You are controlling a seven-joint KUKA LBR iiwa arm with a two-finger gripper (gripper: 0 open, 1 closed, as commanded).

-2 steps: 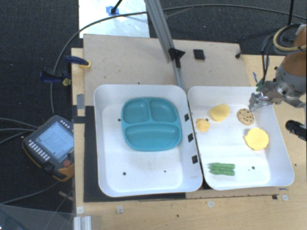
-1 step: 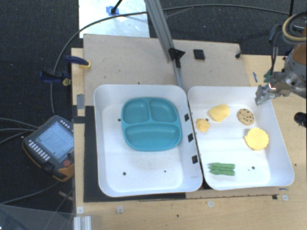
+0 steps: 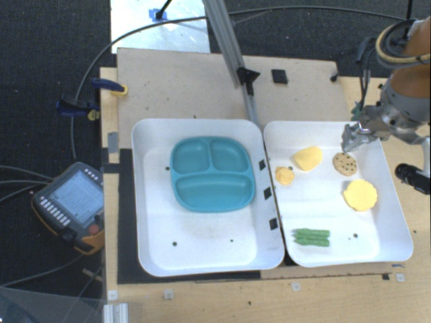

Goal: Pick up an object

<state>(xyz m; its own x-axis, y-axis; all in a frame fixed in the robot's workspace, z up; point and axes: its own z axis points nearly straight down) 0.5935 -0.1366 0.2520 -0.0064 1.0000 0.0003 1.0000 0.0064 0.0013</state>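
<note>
In the right bin lie a brown chocolate-chip cookie, a yellow wedge, a small yellow piece, a round yellow disc and a green bean pod. My gripper hangs over the bin's far right part, just above and behind the cookie. Nothing shows between its fingers.
The left bin holds a teal divided plate. A grey pole slants across the back of the bench. A teach pendant lies off the bench at the left, with cables around it.
</note>
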